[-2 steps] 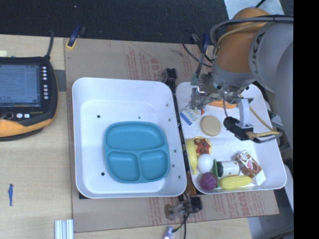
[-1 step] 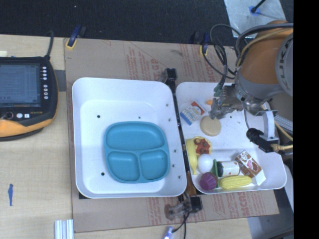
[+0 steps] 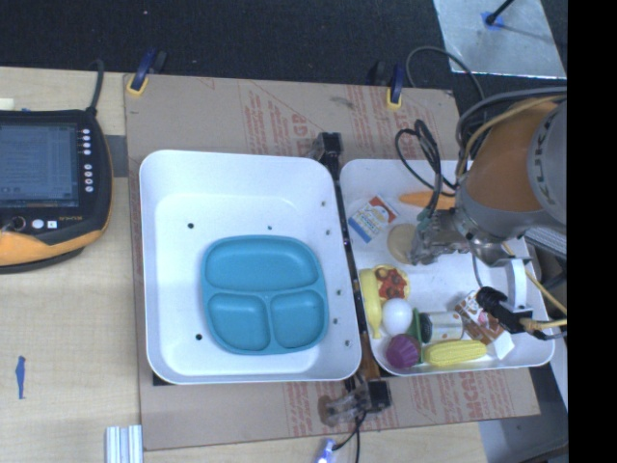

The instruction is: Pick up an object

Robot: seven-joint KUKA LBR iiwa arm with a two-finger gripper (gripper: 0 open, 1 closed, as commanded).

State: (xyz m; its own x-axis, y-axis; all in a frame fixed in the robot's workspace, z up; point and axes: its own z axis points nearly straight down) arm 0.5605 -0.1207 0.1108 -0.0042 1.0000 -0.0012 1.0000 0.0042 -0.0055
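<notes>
Camera view, 1 fixed overhead look at a slant.

Tabletop (image 3: pixel 77 355): light wood, with a brown board under 2 white bins set side by side.

Left bin (image 3: pixel 174 186): holds 1 blue divided tray (image 3: pixel 262 292) lying flat near its middle. Wide bare floor all round the tray, so this is likely the drop side.

Right bin (image 3: pixel 371 177): holds the candidate objects, crowded toward the near edge and the wall shared with the left bin. Listed: blue-and-white packet (image 3: pixel 368 220); orange carrot-like piece (image 3: pixel 424 200); tan round disc (image 3: pixel 402 243); banana (image 3: pixel 370 302) along the shared wall; red-patterned item (image 3: pixel 391 282); white egg (image 3: pixel 396 315); purple round item (image 3: pixel 403 352); small can (image 3: pixel 444 326); corn cob (image 3: pixel 455 354) against the near rim. The bottom cluster items touch or nearly touch one another, leaving little room for a clean entry there.

Arm: grey with orange band, reaching in over the right bin. Hand (image 3: pixel 431 242) sits low above the bin's upper middle, just beside the tan disc. Whether it is spread or pressed together cannot be told; nothing is seen held in it.

Judgement: the disc and packet stand more apart than the rest, and bare floor lies below the hand.

Control tablet (image 3: pixel 43 186) rests at the far left, well apart.
</notes>
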